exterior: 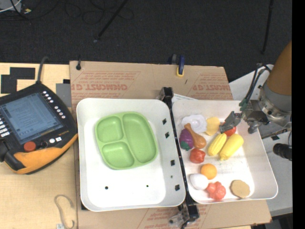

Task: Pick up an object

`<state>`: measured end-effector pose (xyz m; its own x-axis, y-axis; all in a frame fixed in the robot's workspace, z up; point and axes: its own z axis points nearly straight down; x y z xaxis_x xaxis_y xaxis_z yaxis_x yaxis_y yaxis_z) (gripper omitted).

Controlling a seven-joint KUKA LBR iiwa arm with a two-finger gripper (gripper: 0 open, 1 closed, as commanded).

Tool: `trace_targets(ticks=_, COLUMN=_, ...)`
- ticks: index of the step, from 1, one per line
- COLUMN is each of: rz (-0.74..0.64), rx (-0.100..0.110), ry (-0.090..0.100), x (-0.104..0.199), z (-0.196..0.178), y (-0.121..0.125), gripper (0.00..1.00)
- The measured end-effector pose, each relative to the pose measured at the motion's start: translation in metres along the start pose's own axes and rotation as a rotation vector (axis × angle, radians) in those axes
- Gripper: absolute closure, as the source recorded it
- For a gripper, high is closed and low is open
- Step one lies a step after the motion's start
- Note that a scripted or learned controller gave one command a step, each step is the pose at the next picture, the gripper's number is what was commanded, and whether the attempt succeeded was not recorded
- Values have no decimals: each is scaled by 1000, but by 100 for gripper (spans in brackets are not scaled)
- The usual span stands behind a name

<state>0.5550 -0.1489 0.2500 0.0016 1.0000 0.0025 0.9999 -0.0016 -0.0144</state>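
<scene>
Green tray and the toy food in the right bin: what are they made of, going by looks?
Green tray: looks like moulded plastic, matte to satin; one even colour, rounded divider ridges, soft highlights.
Toy food, such as the corn and tomato: probably plastic or rubbery vinyl; saturated solid colours, smooth surfaces with slight sheen. Hard or soft cannot be told.
Right bin: likely smooth white plastic.

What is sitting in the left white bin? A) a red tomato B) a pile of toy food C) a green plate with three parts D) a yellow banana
C: the green divided plate lies in the left bin, while the toy food, such as the red tomato, sits in the right bin.
</scene>
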Motion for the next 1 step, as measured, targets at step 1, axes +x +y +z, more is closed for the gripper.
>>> trace_targets(ticks=1, rz=-2, rx=-12, ry=-2, x=0, z=-7, y=2, gripper=0)
